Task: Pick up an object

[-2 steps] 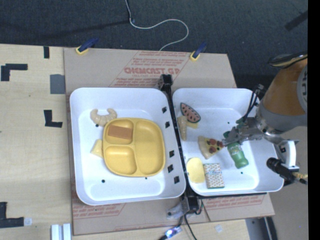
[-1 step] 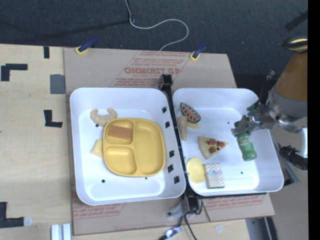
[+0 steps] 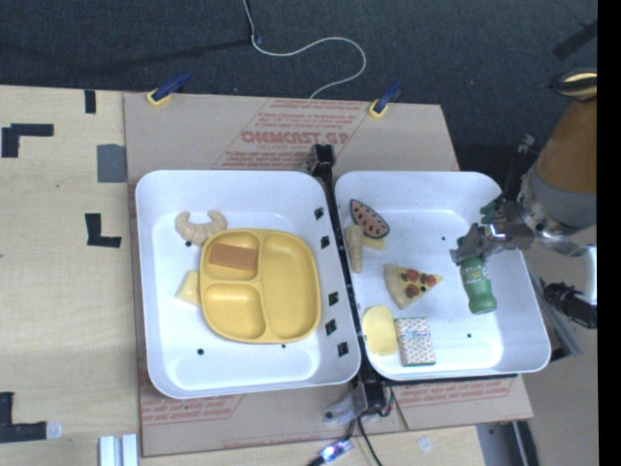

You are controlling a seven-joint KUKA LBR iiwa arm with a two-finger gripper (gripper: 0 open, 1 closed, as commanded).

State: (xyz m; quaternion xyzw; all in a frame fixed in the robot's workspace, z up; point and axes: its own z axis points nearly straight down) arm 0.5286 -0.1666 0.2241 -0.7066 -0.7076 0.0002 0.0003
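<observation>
— What is seen at the gripper (image 3: 473,248)?

— It is positioned over the right side of the right bin (image 3: 505,352), with the arm (image 3: 571,168) reaching in from the right. The top of a green bottle (image 3: 477,285) is found directly at the fingertips, but whether it is clamped or the fingers are merely set beside it cannot be told.

— And what else is laid in that bin?

— A pizza slice (image 3: 410,282) is placed near the middle, just left of the bottle. A watermelon slice (image 3: 369,218) is seen at the far left, and a yellow round piece (image 3: 379,330) and a small patterned box (image 3: 415,341) are set side by side at the near edge.

— The left bin (image 3: 155,260)?

— A yellow divided tray (image 3: 281,299) is carried there, with a brown slab (image 3: 234,255) in its far-left compartment. A croissant (image 3: 197,225) is laid just beyond the tray, and a yellow wedge (image 3: 187,286) is tucked against its left side. Both bins are rested on cardboard (image 3: 281,134) on the desk (image 3: 58,289).
</observation>
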